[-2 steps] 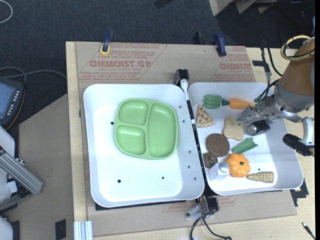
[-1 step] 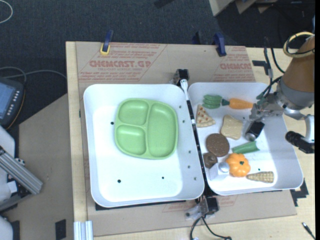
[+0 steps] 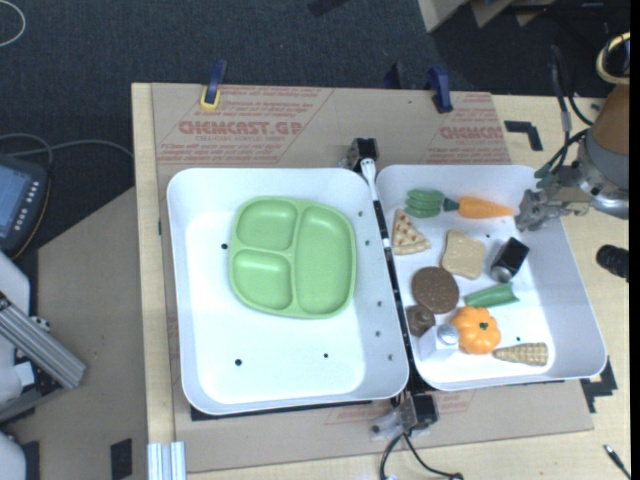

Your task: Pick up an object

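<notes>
Approach step, prob. pre-grasp: gripper [image 3: 533,212], grip state can't tell, sits just beside carrot [image 3: 487,208], so next it needs to shift over, drop & close.

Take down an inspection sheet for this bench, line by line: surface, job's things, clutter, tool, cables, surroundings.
Surface: brown printed board bearing a left white bin and a right white bin, side by side.
Job's things: in the right white bin, an orange toy carrot, a toy pizza slice, a tan toy bread slice, a brown round toy patty, an orange toy pumpkin and a yellow toy corn cob.
Clutter: green three-part plastic plate in the left white bin.
Tool: grey tool over the right bin's far right rim; its grip cannot be told.
Cables: black cables beside the arm.
Surroundings: dark carpet; yellow clamp and blue clamp on the board's far edge.
</notes>
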